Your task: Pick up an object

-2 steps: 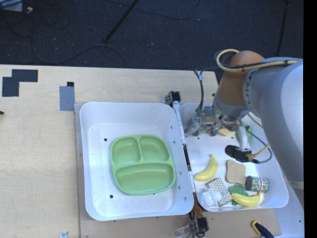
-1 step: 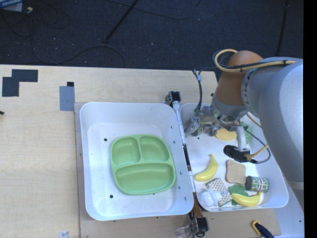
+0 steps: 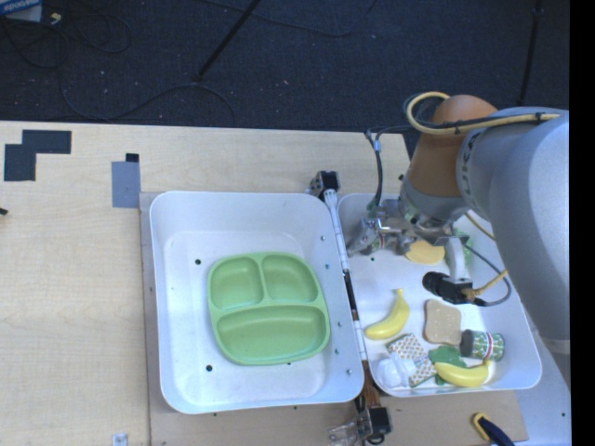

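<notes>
— Hovering where, the gripper (image 3: 383,235)?

— Over the far left corner of the right bin (image 3: 530,365); whether it is wide or narrow, I cannot tell.

— And the objects?

— Nearer in that bin: a banana (image 3: 390,317), a toast slice (image 3: 442,321), a patterned cup (image 3: 482,345), a second banana (image 3: 462,373). A green divided plate (image 3: 268,307) lies in the left bin (image 3: 177,249).

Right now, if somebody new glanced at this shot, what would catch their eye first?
Probably the green divided plate, lying alone in the left bin. Next, the big grey arm with its orange band, coming in from the right and hanging over the far end of the right bin. Then the clutter toward that bin's near end: two yellow bananas, a slice of toast and a green patterned cup.
</notes>
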